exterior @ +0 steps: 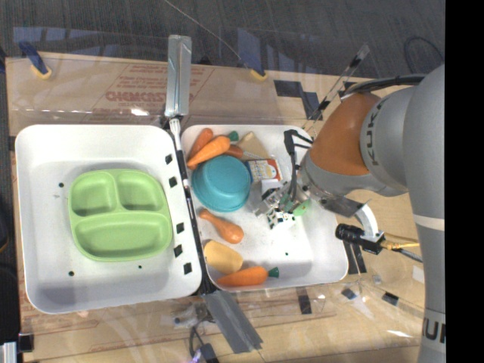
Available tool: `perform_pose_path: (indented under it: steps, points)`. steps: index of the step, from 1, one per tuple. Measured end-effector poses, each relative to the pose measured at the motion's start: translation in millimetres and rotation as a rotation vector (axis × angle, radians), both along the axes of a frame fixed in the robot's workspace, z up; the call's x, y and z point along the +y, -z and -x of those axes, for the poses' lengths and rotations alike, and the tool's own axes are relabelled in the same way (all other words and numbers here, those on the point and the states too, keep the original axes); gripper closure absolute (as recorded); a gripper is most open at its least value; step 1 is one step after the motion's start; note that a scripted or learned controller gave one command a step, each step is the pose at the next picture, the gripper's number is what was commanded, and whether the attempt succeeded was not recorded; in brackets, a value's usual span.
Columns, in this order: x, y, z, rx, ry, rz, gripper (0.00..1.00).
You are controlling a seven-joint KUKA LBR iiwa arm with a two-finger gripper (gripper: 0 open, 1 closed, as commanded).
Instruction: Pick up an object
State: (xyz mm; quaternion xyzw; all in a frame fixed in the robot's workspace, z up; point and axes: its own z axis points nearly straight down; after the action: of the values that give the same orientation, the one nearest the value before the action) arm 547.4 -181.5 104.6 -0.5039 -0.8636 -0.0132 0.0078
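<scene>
Near edge of right bin (pixel 333 267): smooth tapered carrot (pixel 243 277) at 6 o'clock, pale rounded potato (pixel 222 256) just above. Further in, gripper (pixel 286 209) low over small clutter at bin centre, reaching stage; cannot tell open or closed. Next: descend, close on one piece. Glossy teal bowl (pixel 221 184) at 9 o'clock. Matte green tray (pixel 119 213) in left bin (pixel 30 203)

Robot lab: taped bench (pixel 91 89), two white bins (pixel 38 150), loose cables (pixel 340 82)
</scene>
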Motion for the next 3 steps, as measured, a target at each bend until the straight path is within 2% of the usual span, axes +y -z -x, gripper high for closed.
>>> perform_pose_path:
  steps: [1, 2, 3]
  points:
    - [-11.8, -29.5, -15.8, 0.005, 0.116, 0.007, 1.0]
    - [-25.3, 12.2, -27.0, 0.007, 0.365, 0.027, 1.0]
    - [-25.1, 1.7, -27.6, 0.008, 0.359, 0.028, 1.0]
